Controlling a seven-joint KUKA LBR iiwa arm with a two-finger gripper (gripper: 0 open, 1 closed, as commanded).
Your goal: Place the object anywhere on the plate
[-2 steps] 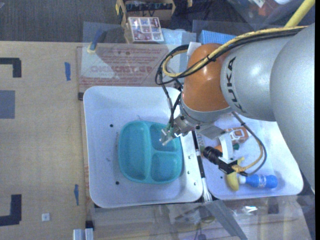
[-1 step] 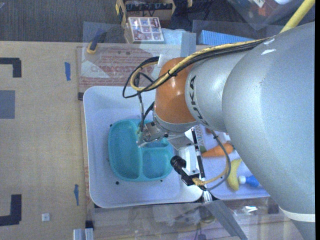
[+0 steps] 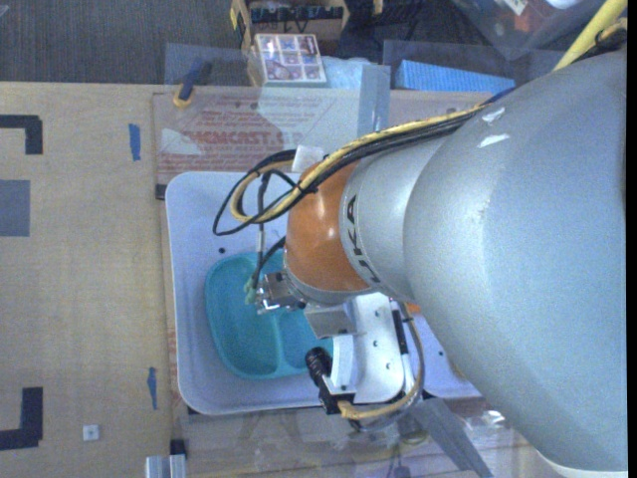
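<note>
Item: teal plate (image 3: 239,317), lying in the white bin (image 3: 189,267) on the worktop (image 3: 80,267), toward the bin's near left. Arm (image 3: 478,267): reaching in from the right, wrist directly over the plate's right part. Claw (image 3: 261,292): largely hidden beneath the wrist; grip state cannot be told. Object: possibly under the arm, not identifiable. Progress: placement unconfirmed; the visible plate surface looks bare.

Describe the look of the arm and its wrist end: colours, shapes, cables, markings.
The arm is a thick, rounded, glossy grey tube, with an orange band above the wrist and dark letters on the grey beside it. Yellow and black cables run along it and loop out over the bin. Below the band sits a white housing with a black fitting and another short yellow cable.
</note>
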